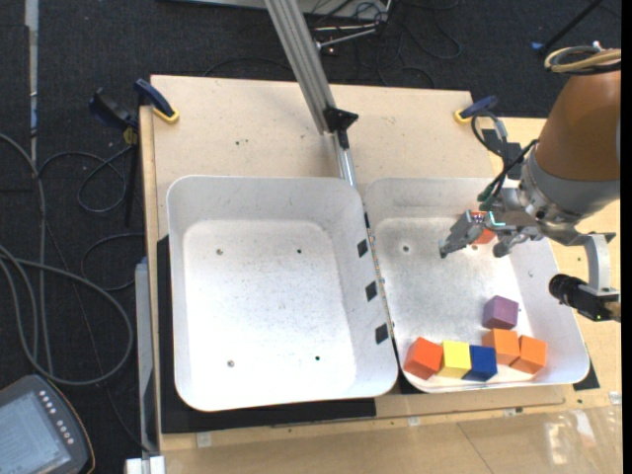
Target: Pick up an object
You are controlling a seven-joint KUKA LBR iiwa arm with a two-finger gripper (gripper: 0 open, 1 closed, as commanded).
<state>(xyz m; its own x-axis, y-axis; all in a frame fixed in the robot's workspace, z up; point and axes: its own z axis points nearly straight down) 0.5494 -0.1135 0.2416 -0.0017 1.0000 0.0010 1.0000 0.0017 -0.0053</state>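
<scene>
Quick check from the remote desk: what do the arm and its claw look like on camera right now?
The arm has a rounded orange-brown section over a grey wrist body. A dark cable bundle runs along its upper left side, with a pale looped cable at the top. The claw has two dark grey fingers, with small reddish and teal spots between their bases.

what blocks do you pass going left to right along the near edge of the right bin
orange-red block → yellow block → blue block → orange block → orange block at the far right. The purple block sits farther back, outside that row.
</scene>
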